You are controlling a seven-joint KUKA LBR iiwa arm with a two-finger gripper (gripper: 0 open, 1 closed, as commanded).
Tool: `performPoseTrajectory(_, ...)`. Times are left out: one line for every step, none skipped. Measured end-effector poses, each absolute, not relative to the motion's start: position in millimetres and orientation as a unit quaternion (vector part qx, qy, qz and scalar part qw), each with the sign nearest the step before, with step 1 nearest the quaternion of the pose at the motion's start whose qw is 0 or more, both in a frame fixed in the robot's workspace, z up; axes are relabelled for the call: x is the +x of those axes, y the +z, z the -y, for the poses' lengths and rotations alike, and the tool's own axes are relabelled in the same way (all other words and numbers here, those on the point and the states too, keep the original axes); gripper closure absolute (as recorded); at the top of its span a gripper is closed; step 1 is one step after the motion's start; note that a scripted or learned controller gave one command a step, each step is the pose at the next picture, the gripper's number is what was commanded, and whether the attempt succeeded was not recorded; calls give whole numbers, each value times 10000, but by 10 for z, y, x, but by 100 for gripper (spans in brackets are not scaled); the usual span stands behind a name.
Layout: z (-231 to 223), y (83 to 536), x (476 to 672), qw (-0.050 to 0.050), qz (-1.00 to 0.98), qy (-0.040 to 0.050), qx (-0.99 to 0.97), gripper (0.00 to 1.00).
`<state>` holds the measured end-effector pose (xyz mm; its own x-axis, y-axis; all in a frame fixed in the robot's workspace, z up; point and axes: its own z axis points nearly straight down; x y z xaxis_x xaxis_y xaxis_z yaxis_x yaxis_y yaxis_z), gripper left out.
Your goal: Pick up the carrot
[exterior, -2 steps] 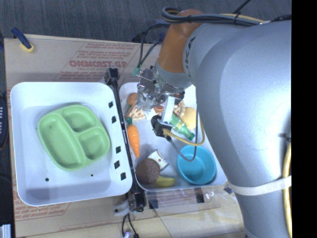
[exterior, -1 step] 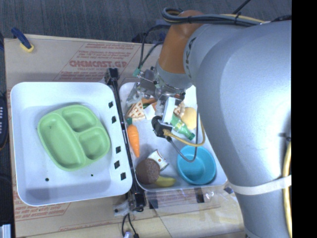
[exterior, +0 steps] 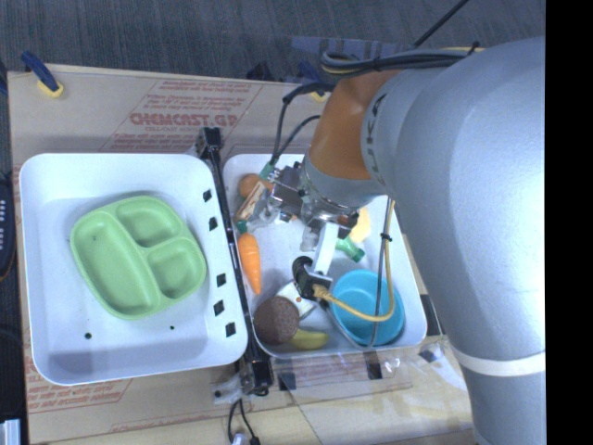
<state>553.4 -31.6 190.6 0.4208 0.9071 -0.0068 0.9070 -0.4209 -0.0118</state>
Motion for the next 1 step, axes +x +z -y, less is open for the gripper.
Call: performPoseTrajectory(316,1907,5536,29,5382,58,-8428,0)
